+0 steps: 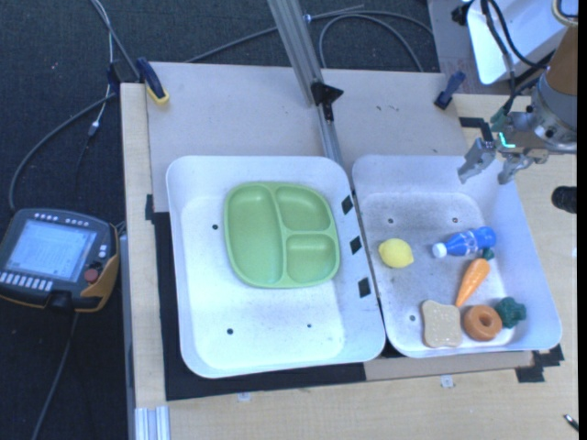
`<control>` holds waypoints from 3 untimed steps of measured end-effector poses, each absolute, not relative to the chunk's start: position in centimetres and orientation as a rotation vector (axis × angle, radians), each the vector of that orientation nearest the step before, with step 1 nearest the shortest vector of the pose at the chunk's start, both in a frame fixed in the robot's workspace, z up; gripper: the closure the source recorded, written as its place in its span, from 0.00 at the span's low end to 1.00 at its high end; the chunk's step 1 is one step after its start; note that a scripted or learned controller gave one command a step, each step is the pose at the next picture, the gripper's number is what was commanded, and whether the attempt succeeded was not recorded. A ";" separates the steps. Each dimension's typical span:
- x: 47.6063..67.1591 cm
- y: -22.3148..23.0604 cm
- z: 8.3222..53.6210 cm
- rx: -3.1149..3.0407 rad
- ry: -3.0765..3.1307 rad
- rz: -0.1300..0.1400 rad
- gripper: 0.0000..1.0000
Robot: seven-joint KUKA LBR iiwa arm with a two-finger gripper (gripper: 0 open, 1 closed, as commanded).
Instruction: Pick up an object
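1. The pickable stuff all sits in the right bin [404, 186]: a yellow lemon [396, 253], a blue bottle [465, 243] lying on its side, and a toy carrot [471, 280] just below the bottle.
2. Along the front wall there's a bread slice [441, 324] touching a donut [481, 323].
3. The gripper [488, 161] hangs over the bin's far right corner, jaws spread apart, nothing between them.
4. The left bin [197, 337] holds a green divided plate [282, 234].

Pretty clearly a robotics lab: a grey handheld teach pendant with a screen [57, 259] and loose black cables [87, 26] are seen on dark carpet.
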State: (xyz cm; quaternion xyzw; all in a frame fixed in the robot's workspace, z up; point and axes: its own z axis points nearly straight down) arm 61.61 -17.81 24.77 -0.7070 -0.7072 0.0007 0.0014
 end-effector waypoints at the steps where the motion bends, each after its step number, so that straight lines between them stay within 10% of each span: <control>1: 61.7 -17.8 24.9 -2.221 -2.222 0.000 0.00; 3: 60.9 -17.7 15.2 -2.219 -2.216 0.005 0.00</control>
